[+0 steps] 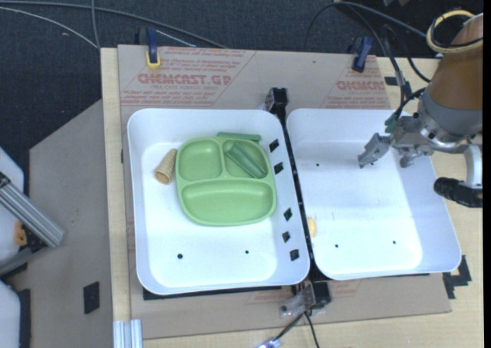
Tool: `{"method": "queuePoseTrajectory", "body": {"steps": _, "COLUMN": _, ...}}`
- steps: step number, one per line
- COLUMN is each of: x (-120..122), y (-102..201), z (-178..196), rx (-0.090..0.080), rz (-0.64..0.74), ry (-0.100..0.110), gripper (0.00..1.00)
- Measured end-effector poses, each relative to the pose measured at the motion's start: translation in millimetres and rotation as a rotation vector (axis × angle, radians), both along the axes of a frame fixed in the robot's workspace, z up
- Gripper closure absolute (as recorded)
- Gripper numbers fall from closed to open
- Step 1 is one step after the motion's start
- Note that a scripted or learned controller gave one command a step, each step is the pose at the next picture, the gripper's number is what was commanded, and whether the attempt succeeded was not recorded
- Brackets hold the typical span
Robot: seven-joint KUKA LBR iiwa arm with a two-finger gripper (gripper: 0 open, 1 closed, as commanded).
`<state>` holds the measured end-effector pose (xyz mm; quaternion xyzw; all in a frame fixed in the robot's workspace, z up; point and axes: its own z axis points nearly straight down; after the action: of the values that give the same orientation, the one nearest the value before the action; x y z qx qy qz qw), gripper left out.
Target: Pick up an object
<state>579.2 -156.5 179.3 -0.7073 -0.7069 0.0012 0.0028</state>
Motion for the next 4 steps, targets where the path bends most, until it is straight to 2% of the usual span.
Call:
{"method": "queuePoseTrajectory", "body": {"steps": 2, "x": -8, "y": 9, "z": -97, "rx": 0.0, "rz": 0.0, "ry": 0.0, "gripper": 0.0}}
{"method": "queuePoseTrajectory", "body": {"steps": 3, "x": -7, "y": 9, "z": -83, "rx": -0.001, "rz": 0.0, "ry": -0.006, "gripper": 1.0}}
{"method": "queuePoseTrajectory", "body": {"steps": 4, "x": -1, "y": 18, "z": -33, "rx": -0.003, "rz": 0.002, "ry": -0.011, "gripper": 1.0}}
